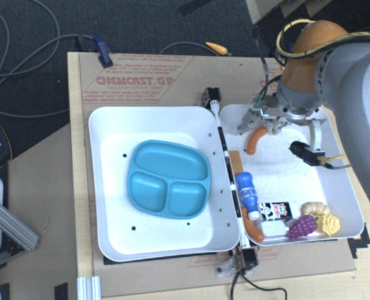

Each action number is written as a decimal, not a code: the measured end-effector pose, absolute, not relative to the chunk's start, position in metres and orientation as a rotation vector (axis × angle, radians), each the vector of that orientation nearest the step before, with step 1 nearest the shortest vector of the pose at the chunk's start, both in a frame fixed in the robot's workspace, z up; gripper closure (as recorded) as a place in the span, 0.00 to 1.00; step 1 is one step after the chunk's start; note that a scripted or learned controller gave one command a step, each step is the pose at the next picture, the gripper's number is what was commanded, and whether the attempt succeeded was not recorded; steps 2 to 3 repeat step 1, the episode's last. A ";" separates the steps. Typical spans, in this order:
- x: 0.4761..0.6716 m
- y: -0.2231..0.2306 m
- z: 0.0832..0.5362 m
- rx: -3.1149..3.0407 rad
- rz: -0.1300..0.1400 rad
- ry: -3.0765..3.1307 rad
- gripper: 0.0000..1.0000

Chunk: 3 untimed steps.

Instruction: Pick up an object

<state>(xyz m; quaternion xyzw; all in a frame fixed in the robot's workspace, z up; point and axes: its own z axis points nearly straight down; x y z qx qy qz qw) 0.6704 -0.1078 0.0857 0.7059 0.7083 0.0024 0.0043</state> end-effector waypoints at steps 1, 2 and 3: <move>0.668 -0.107 0.096 2.215 0.004 2.220 1.00; 0.668 -0.107 0.096 2.215 0.004 2.220 1.00; 0.668 -0.107 0.096 2.215 0.004 2.220 1.00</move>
